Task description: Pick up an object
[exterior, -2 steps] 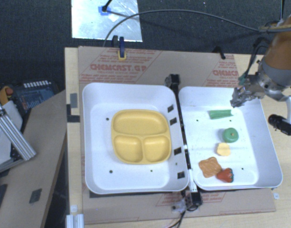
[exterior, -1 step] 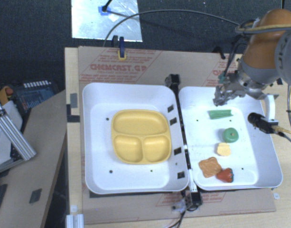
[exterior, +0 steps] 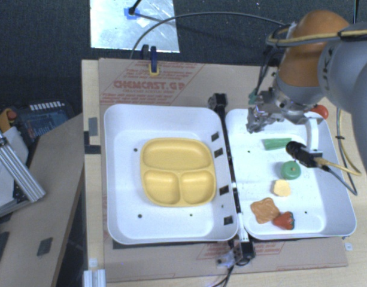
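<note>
Just beside the hand (exterior: 255, 126) lies a green bar (exterior: 276, 143) (yellow tray (exterior: 176, 171) well apart).

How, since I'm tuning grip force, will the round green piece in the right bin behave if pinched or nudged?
The round green piece looks small and moulded, so probably light and stiff. Its rounded outline suggests it could roll or skid across the smooth white bin floor if nudged. Curved sides may slip out of a pinch.
</note>
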Motion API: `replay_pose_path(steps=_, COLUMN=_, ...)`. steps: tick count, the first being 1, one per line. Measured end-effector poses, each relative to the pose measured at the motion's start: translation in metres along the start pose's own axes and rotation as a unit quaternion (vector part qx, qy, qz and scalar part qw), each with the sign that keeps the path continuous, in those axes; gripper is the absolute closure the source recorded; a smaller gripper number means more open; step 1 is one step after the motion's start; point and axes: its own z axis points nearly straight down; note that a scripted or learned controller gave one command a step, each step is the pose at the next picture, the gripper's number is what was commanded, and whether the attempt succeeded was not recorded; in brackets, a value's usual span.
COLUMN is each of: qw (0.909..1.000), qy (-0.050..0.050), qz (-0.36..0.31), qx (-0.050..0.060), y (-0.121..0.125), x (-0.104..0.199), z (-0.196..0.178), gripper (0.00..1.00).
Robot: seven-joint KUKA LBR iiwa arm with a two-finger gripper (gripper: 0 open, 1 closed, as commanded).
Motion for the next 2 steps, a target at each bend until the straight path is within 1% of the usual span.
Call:
replay_pose_path(steps=1, qw=1.0, qy=0.001, qz=-0.001, qx=-0.001, y=0.011, x=0.054, z=-0.014, gripper=1.0)
replay_pose_path(steps=2, qw=1.0, qy=0.001, qz=-0.001, qx=-0.001, y=0.016, x=0.118, z=-0.019, gripper=1.0)
